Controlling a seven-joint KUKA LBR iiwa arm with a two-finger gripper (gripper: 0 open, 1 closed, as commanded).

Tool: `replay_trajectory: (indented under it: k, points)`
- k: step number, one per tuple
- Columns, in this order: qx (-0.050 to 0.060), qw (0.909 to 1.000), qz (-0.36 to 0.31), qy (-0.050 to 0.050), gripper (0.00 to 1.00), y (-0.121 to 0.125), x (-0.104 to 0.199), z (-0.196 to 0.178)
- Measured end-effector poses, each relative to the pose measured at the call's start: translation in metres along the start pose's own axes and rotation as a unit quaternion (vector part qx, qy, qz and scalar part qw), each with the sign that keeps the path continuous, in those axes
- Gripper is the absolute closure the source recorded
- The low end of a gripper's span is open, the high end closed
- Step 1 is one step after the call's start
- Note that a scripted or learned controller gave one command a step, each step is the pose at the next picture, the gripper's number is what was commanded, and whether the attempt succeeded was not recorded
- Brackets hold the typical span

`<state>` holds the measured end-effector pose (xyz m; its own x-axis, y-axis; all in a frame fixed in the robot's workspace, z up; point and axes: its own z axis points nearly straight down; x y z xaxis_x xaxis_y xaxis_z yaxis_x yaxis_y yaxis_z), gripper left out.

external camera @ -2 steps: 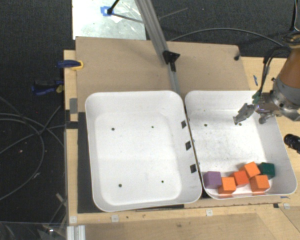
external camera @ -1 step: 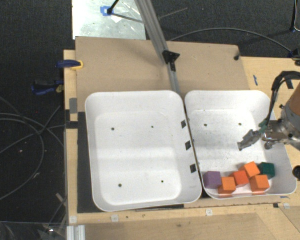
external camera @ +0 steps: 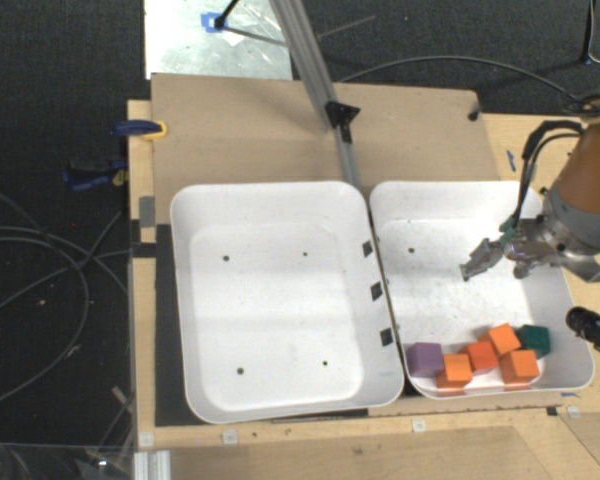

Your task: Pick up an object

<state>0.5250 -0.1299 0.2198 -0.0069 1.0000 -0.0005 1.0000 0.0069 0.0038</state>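
- You have a tabletop (external camera: 280,128) bearing two white bins: the left bin (external camera: 195,298) and the right bin (external camera: 430,218), side by side.
- Your arm (external camera: 590,183) hangs over the right bin, its claw (external camera: 477,264) above bare floor, apart from the blocks; I cannot tell whether it is open or closed.
- I count six blocks at the right bin's near edge: four orange blocks (external camera: 503,339), one purple block (external camera: 425,357), one green block (external camera: 536,341).
- Aim for the purple block: it sits at the cluster's end, giving the cleanest approach.
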Motion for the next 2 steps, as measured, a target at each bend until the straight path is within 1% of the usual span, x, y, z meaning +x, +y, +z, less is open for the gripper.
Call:
replay_trajectory:
  k: [1,2]
  points:
    - [0.001,1.0000,0.001,0.000,0.00,0.015,0.003,0.010]
    - [-0.002,1.0000,0.000,0.000,0.00,0.001,0.017,-0.049]
